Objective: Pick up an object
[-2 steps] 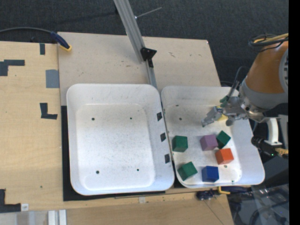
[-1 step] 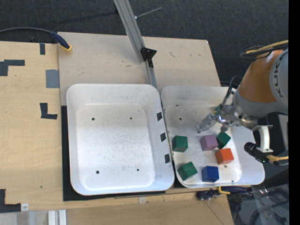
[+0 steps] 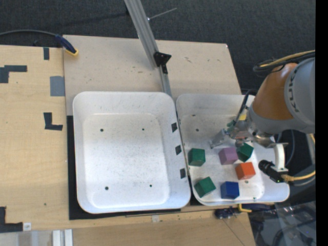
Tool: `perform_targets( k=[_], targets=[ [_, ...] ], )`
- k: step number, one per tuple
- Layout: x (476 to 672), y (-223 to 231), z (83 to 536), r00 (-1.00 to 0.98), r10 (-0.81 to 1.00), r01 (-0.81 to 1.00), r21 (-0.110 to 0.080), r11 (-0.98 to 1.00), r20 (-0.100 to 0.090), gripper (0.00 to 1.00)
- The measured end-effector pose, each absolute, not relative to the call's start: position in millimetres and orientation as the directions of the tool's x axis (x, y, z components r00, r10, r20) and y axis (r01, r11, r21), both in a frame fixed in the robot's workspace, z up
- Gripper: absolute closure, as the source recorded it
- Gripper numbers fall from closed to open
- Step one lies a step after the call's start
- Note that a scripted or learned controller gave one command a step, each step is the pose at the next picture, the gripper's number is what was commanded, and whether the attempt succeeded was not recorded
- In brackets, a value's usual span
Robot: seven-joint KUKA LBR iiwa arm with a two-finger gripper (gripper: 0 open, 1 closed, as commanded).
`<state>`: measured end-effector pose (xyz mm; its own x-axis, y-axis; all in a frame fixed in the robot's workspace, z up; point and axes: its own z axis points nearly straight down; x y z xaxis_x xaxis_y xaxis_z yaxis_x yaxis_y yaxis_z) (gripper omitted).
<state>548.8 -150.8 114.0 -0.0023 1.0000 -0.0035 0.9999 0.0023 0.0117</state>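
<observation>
The right bin (image 3: pixel 205 106) holds several small blocks. A green block (image 3: pixel 197 157) lies near its left wall, and another green block (image 3: pixel 205 186) lies toward the front. A blue block (image 3: pixel 230 189) and an orange block (image 3: pixel 245 170) sit at the front right. A purple block (image 3: pixel 228 155) and a dark green block (image 3: pixel 245 151) lie side by side in the middle right. My gripper (image 3: pixel 230 135) hangs low over the bin, just behind the purple and dark green blocks. I see no block held in it.
The left bin (image 3: pixel 82 106) stands beside the right one. A grey metal bar (image 3: pixel 146 32) slants down from the top to the gap between the bins. My arm's orange band (image 3: pixel 271 99) reaches in from the right, with cables trailing at the right edge.
</observation>
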Motion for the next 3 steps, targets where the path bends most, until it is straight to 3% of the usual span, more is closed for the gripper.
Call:
perform_targets(
  k=[1,3],
  targets=[
    [546.9,-149.8,120.2,-0.003,1.0,1.0,0.004,0.003,-0.001,1.0],
    [542.1,-152.4,227.9,-0.002,1.0,1.0,0.006,0.002,-0.002,1.0]
  ],
)
